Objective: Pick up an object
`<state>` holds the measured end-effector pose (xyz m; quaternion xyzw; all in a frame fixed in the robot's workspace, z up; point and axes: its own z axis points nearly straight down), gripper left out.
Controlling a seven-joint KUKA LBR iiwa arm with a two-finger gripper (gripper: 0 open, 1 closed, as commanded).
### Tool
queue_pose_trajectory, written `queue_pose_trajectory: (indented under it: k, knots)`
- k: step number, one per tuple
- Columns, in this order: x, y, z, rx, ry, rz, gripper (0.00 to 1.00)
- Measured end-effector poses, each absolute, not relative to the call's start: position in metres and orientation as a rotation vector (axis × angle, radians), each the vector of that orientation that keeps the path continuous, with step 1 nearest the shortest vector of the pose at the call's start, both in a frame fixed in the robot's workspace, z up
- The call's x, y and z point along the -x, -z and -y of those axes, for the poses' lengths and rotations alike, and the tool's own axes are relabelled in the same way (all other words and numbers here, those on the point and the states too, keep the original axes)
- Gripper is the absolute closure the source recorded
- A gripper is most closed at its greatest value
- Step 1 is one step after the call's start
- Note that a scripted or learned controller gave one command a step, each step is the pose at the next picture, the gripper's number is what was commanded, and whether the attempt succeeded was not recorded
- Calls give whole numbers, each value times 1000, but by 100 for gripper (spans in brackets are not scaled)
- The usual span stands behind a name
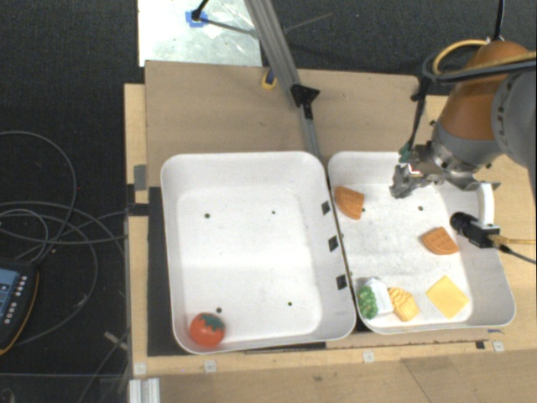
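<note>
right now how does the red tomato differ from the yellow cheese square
The tomato is round and red with a green top; the cheese square is flat, yellow and square-cornered. The tomato lies in the left bin, at its near left corner, away from other items; the cheese lies in the right bin, close beside other food pieces. Both look like toy food resting on a bin floor.

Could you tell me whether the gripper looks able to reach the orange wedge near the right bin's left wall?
Probably yes: the gripper hangs just right of the orange wedge, with bare bin floor between them.
</note>
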<state>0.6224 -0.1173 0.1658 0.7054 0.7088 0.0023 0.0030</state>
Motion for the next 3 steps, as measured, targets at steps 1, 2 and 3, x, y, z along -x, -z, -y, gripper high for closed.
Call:
queue_pose_trajectory:
  k: [1,2,3]
  knots:
    - [-615,-217,114,-2211,-7,-2223,100]
    - [-617,-271,114,-2210,-7,-2223,100]
    - [-596,-275,65,-2211,-3,-2233,100]
